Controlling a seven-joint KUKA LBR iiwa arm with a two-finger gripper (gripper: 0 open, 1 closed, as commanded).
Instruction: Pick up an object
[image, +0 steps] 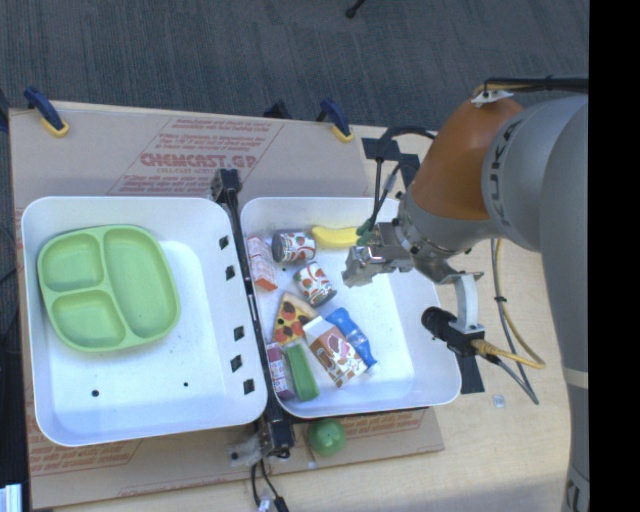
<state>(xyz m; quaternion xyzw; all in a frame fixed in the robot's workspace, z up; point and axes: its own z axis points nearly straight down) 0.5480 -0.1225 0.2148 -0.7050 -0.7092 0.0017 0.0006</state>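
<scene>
Two white bins (60, 420) sit on tan cardboard (110, 150) printed with red lettering. The left bin holds a pale green divided plate (105, 288). In the right bin — a yellow banana (335, 237), a blue packet (352, 335), a green can (300, 372), a red-and-yellow pizza slice (292, 318). The arm (530, 170) is grey with an orange band.

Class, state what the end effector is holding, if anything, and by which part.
It cannot be told: the end effector hovers over the right bin beside the banana.

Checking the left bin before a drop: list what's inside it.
The left bin holds one green divided plate, its three compartments bare. The bin floor under the plate is covered.
</scene>
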